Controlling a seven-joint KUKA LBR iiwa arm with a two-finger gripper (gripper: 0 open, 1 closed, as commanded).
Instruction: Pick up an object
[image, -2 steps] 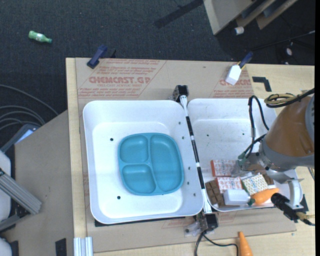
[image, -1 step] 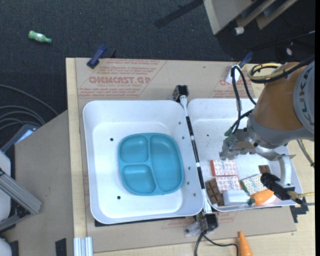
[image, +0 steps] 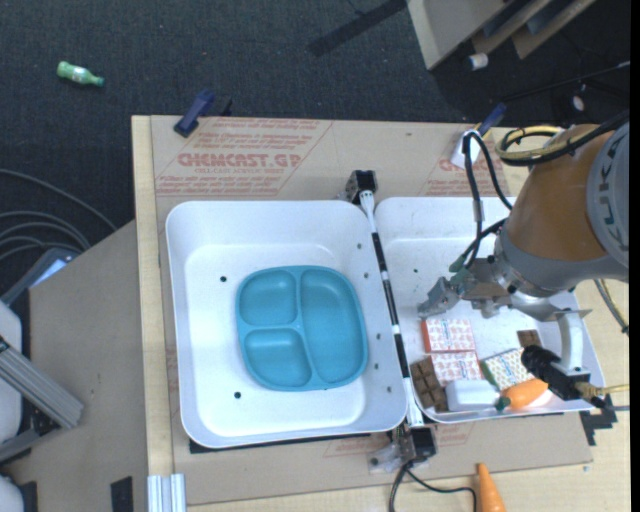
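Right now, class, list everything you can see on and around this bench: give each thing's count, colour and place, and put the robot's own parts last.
Bins: two, white, side by side on the bench; left bin, right bin.
Divided plate: one, light blue, three compartments, middle of the left bin.
Patterned box: one, white with red marks, right bin, near the front.
Carrot: one, orange, front right corner of the right bin.
Small packages: several, brown, white and green, clustered at the right bin's front; exact count unclear.
Green object: one, on the dark floor, top left.
Arm: one, grey and orange, over the right bin.
End effector: one, grey, above the patterned box.
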